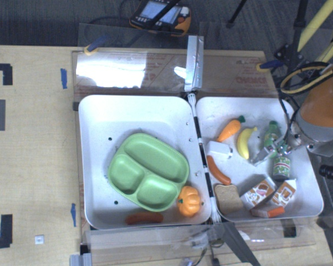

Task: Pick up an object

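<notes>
**Arm low over the right bin among the toy foods**

The left bin point(94, 121) holds a green divided plate point(148, 170) lying at a slant near its middle. Along the front wall below it lies a brown sausage point(145, 219). A small orange pumpkin point(189, 200) sits at the plate's front right corner, touching it, close to the wall the two bins share.

In the right bin point(225, 107), just beside the shared wall, an orange-red hot dog point(217, 170) lies at a slant, with a small white block point(219, 149) just behind it and a slice of brown bread point(228, 198) in front of it. Farther back, a carrot point(230, 129) with a green top lies next to a yellow banana point(243, 142). Two small printed cartons point(269, 194) sit side by side near the front wall, to the right of the bread, with a small orange piece point(276, 211) lying at their front edge. A green bottle point(281, 167) stands behind the cartons, and another green item point(271, 132) stands farther back.

The gripper point(275, 148) is down in the right bin between those two green things, just right of the banana. Whether its pincer is wide, narrow or gripping anything cannot be told from this angle. Above it the orange band point(321, 108) of the arm shows at the right edge
</notes>
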Robot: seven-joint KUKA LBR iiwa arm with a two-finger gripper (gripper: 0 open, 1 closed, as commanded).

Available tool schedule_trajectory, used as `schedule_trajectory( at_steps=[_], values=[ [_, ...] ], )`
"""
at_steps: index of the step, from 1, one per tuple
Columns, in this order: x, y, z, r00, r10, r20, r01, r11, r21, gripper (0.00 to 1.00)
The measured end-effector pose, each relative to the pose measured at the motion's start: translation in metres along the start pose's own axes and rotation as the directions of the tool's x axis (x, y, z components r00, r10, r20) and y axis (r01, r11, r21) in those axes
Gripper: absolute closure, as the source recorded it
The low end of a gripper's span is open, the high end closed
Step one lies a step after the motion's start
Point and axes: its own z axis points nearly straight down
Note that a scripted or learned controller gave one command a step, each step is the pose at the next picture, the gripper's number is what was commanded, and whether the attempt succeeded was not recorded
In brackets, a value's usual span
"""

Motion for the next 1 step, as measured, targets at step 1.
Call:
schedule_trajectory(
  at_steps=[1],
  values=[
    [0.0394, 0.0629, -0.0007, 0.989, -0.151, 0.003, 0.151, 0.989, -0.002, 0.00]
  ],
)
